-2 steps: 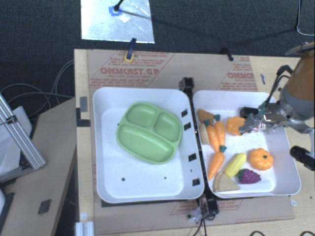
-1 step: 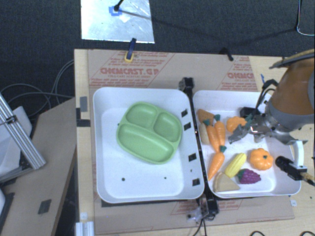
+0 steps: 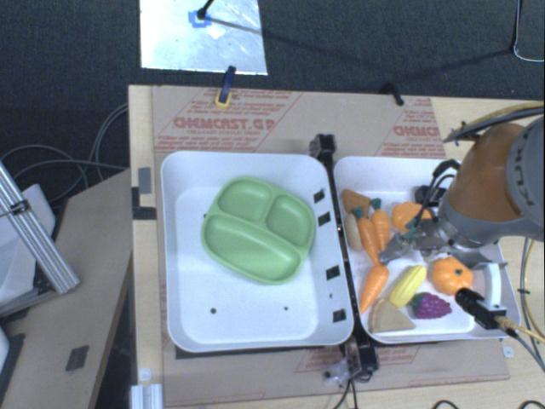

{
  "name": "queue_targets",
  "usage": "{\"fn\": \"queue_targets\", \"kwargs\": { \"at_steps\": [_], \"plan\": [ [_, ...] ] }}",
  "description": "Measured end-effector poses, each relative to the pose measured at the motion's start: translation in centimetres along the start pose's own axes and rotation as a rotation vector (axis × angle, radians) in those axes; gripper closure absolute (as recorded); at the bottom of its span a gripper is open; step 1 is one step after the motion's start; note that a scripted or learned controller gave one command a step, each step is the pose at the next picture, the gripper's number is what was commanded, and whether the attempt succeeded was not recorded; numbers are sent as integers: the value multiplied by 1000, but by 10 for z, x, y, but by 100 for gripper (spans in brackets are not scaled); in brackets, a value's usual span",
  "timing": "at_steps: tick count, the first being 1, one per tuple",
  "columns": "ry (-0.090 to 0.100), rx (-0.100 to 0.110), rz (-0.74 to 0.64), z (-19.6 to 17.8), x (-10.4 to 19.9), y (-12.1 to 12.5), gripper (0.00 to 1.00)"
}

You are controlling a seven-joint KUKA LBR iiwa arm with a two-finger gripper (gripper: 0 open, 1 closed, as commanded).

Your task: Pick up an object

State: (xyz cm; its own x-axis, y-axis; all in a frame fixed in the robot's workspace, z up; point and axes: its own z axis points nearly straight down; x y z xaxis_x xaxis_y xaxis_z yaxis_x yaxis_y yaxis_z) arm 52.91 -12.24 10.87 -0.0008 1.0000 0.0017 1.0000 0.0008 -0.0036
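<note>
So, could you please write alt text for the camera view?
The arm's gripper is low in the right bin among toy carrots, a lemon, grapes and an orange. The left bin holds a green divided plate.

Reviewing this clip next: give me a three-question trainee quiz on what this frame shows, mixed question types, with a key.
1. True or false: the green divided plate lies in the left bin.
2. Multiple choice: which item lies closest to the gripper? A) the purple grapes B) a carrot C) the plate
3. Fill in: the arm reaches over the ____ bin.

Key: 1 true; 2 B; 3 right. The right bin also holds a yellow piece, a small orange pumpkin and another carrot.
</note>
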Motion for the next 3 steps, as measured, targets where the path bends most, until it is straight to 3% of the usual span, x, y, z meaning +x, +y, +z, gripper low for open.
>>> {"fn": "queue_targets", "kwargs": {
  "at_steps": [1,2,3],
  "plan": [
    [-2,-7,1,22,0,2,0],
    [-4,-11,2,11,-1,3,100],
    [-4,-11,-3,-42,-4,15,100]
  ]
}}
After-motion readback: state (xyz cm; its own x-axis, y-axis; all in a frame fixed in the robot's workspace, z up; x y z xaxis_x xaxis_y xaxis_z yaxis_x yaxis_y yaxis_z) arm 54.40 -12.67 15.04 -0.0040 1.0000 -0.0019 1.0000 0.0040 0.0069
